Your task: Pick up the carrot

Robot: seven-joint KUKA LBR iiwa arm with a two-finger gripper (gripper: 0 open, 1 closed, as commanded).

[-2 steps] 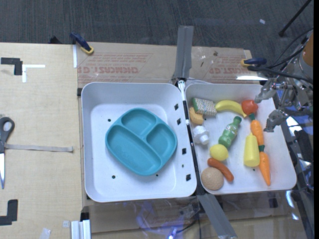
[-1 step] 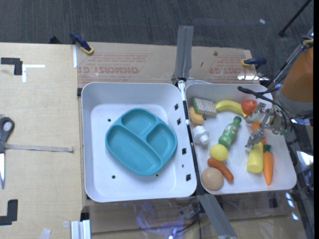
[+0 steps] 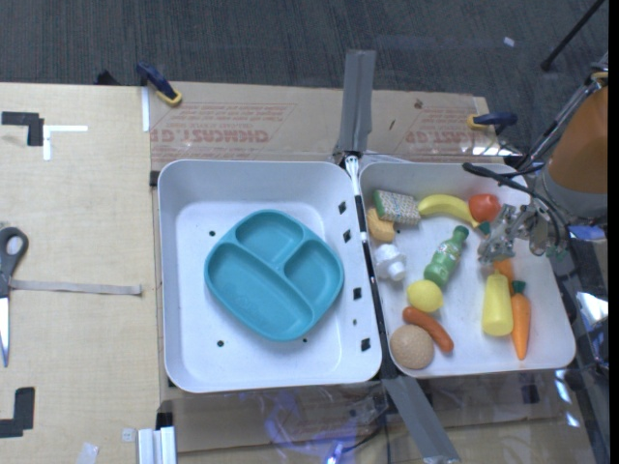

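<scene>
The long orange carrot with a green stem end lies in the right white bin, near its right wall and toward the front, running roughly front to back with its green end pointing away from the camera. Just beside it on the left stands a yellow bottle-shaped toy. The metal two-finger gripper hangs above the back right part of this bin, behind the carrot and apart from it; whether its fingers are apart or together cannot be told, since they blur into a grey tangle, and nothing shows between them. A red tomato-like ball sits just beside the gripper. Counted, the bin holds two carrots, the second a shorter orange one near the front, one yellow banana, one green bottle, one yellow lemon, one tan round ball, one small white object, and one speckled block. The left white bin holds one blue sectioned plastic plate with three compartments.
</scene>
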